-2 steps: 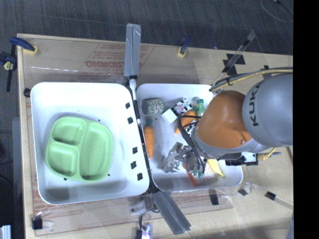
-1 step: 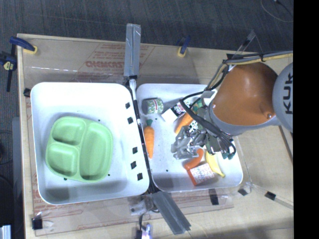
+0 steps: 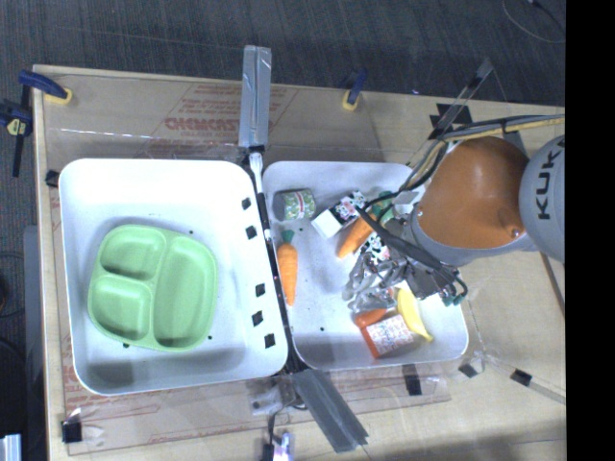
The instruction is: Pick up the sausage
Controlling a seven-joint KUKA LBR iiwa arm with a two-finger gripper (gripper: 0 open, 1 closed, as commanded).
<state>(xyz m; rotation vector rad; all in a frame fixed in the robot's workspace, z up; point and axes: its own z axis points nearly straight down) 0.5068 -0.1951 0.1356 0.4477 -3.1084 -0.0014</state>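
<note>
Sausage: my best reading is the smooth orange oblong in the upper middle of the right bin. It has no green top. The colour is close to the carrot's, so this is a judgement.
Sausage axis: diagonal, low end toward lower left of the frame, high end toward upper right, where a white-and-black item lies against it.
Gripper: low in the centre of the right bin, among the clutter, under the orange-banded wrist.
Gripper state: cannot tell how far open it is. The metal parts blur into the things around them, and nothing can be made out in its hold.
Key relation: the sausage lies just up-frame of the gripper and a touch left, near but apart. A short move toward the top of the frame, with the wrist turned across the diagonal, looks like what the grasp calls for.
Arm: one, entering from the right of the frame.
Bins: two, the left bin and the right.
Plate: one green plate, with three wells, in the left bin.
Carrot: one, green top up-frame, along the right bin's left wall.
Can: one, upper left of the right bin.
Yellow piece: one, just right of and below the gripper.
Orange packet: one, labelled, at the lower edge of the right bin.
Risk: crowding; the white-and-black item may be caught along with the sausage.
</note>
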